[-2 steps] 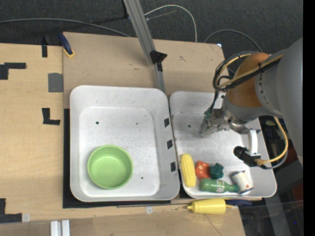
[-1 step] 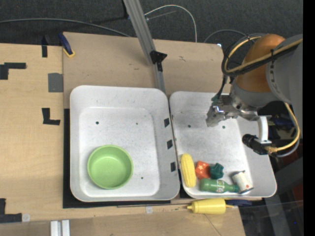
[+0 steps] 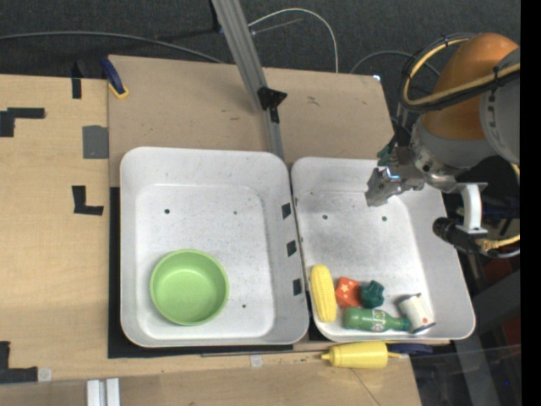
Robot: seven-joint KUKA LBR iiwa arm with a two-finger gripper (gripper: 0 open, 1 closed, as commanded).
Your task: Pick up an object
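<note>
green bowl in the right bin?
No, the green bowl sits in the left bin, while the right bin holds the corn and other small items.

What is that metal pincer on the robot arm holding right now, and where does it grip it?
Nothing: the pincer hangs over bare floor of the right white bin.

- One camera, fixed high above the bench [image 3: 51, 227], peering down at a slant and far enough back to take in both bins.
- The left bin [image 3: 135, 176] sits centre-left in frame, the right bin [image 3: 448, 311] beside it.
- Top of frame catches dark floor beyond the bench's far edge.
- The arm [image 3: 461, 91] pokes in from the right, near the upper corner.
</note>
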